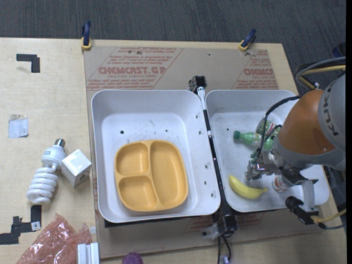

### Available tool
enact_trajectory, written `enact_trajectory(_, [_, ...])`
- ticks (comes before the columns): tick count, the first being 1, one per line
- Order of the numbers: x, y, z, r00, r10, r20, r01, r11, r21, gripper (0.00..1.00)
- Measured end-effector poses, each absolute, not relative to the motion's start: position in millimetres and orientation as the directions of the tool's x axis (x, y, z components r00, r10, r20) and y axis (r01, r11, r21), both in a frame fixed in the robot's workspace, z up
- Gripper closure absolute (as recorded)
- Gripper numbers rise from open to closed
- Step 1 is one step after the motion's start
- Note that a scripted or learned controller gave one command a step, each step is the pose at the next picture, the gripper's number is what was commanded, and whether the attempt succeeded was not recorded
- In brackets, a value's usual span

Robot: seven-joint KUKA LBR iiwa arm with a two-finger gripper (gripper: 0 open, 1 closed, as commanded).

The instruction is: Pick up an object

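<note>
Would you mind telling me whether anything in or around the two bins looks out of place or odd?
Mostly tidy. The green bottle lies on its side in the right bin. Outside the bins, a spiral light bulb lies loose on the bench beside a small white cube.

Well left of the end effector (257, 169), on your desk (49, 103): a spiral light bulb (45, 177) just beside a white cube (76, 167); red mesh bag (52, 241) below them.

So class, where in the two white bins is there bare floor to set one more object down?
Bare floor: the left white bin, behind the yellow divided plate, and the right white bin near its back-left corner. Crowded: around the yellow banana, green bottle and hand.
</note>
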State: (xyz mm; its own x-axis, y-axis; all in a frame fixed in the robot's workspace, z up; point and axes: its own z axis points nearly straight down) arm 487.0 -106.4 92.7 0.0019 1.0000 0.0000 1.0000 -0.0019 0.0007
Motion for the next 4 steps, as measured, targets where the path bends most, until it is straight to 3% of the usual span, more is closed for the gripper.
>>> enact_trajectory(1, [488.2, -107, 102, 0.004, 1.000, -0.001, 1.000, -0.004, 0.002, 1.00])
enact_trajectory(2, [540.3, -96, 130, -0.002, 1.000, -0.001, 1.000, 0.002, 0.001, 1.00])
enact_trajectory(3, [540.3, -96, 130, -0.002, 1.000, -0.001, 1.000, 0.002, 0.001, 0.00])
enact_trajectory(4, [490.2, -99, 92, 0.002, 1.000, 0.000, 1.000, -0.002, -0.001, 0.00])
